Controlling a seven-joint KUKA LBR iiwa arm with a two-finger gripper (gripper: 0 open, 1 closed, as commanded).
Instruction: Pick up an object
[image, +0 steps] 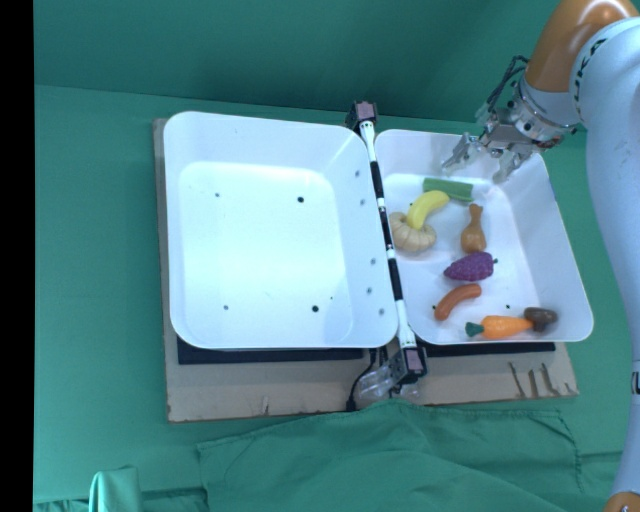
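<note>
My gripper (484, 158): spread apart, grasping nothing, upper right of frame above the right bin (560, 262).
Toy food: right bin; green stick (446, 188) and banana (427, 208) lie nearest.
Left bin (190, 140): frame centre-left.

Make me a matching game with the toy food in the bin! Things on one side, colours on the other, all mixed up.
Things:
1. banana
2. grapes
3. carrot
4. sausage

Colours:
A. purple
B. orange with a green top
C. yellow
D. reddish orange

Pairs: 1-C, 2-A, 3-B, 4-D
</note>
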